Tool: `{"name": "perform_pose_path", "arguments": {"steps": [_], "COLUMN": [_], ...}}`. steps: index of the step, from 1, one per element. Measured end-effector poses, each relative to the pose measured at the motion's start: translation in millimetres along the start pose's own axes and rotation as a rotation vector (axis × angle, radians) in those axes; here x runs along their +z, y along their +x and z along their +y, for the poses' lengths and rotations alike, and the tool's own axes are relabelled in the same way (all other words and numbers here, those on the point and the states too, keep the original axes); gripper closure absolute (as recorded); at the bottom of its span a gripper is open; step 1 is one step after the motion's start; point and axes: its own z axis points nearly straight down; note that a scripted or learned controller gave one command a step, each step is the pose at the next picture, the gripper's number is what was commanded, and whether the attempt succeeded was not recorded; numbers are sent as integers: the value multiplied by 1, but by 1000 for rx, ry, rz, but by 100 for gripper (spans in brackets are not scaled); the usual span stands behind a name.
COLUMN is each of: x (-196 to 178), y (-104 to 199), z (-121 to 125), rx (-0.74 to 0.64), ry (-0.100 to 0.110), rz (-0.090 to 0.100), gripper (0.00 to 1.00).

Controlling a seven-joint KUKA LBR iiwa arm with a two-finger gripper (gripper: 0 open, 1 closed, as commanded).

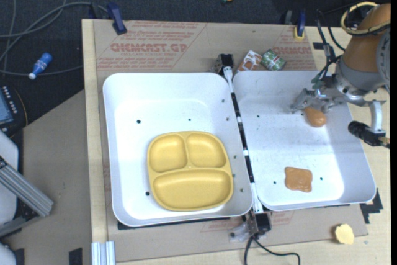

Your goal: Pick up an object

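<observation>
A small round orange-brown object (pixel 316 117) lies in the right bin (pixel 273 133), near its far right side. My gripper (pixel 317 102) hangs right over it, open, with its grey fingers (pixel 300 102) spread to either side just above the object. Nothing is gripped between them. A flat brown piece (pixel 298 179) lies nearer the front of the same bin. In the left bin (pixel 124 108) sits a yellow divided plate (pixel 189 170).
Two small packets (pixel 262 60) lie on the bench behind the right bin. A yellow lump (pixel 344 233) rests on the bench past the front right corner. Blue clamps (pixel 115 17) hold the board's back edge. The arm enters over the right bin's far right rim.
</observation>
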Motion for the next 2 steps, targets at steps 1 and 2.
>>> {"name": "perform_pose_path", "arguments": {"steps": [1, 2], "x": [-12, 0], "y": [0, 70], "z": [1, 35], "rx": [-3, -6], "ry": [-3, -3], "rz": [-6, -5], "gripper": [100, 100]}}
